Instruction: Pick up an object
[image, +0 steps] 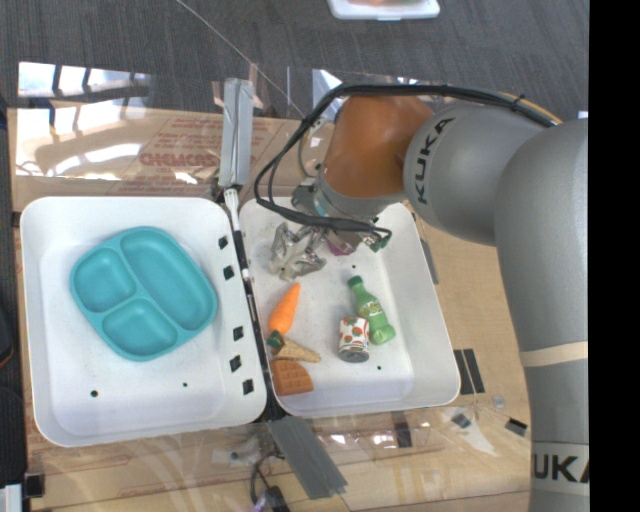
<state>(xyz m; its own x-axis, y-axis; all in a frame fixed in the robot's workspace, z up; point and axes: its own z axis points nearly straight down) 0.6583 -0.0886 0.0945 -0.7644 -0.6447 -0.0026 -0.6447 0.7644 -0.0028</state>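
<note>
Tool (292, 250): low over the right bin (425, 345), far-left part; whether spread or pinching, I cannot tell
Targets: carrot (286, 308) just near of it; green bottle (369, 309) and can (353, 339) to the right
Advice: centre over the carrot, descend straight; avoid the bin wall

We look down at a slant from one fixed camera above the counter (470, 270), both bins in frame, fairly near.

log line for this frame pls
stage: reach | gripper over right bin, nothing seen held | carrot, green bottle, can on bin floor | teal plate left bin
</note>
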